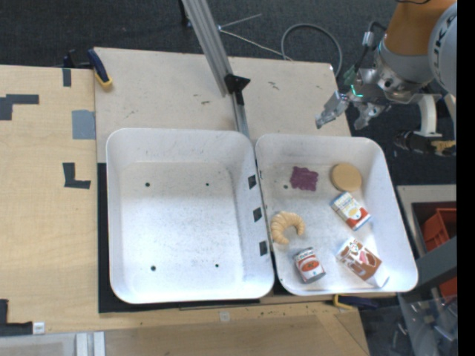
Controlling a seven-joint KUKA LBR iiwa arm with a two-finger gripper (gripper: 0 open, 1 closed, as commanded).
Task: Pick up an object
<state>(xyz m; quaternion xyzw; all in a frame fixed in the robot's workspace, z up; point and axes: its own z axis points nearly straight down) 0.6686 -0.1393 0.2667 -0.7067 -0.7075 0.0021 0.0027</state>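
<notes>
Left bin (126, 199) bare w/ free room; right bin (386, 199) crowded, small gaps btwn croissant (286, 226), cans, cartons.

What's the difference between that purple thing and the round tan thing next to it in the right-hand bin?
The purple thing is dark purple with a ragged, lumpy outline; the tan disc is pale brown, with a smooth round outline. The purple thing lies nearer the bin's middle, while the tan disc lies closer to the right bin's right wall. Both lie flat in the right bin's far end, apart from each other and similar in size.
</notes>
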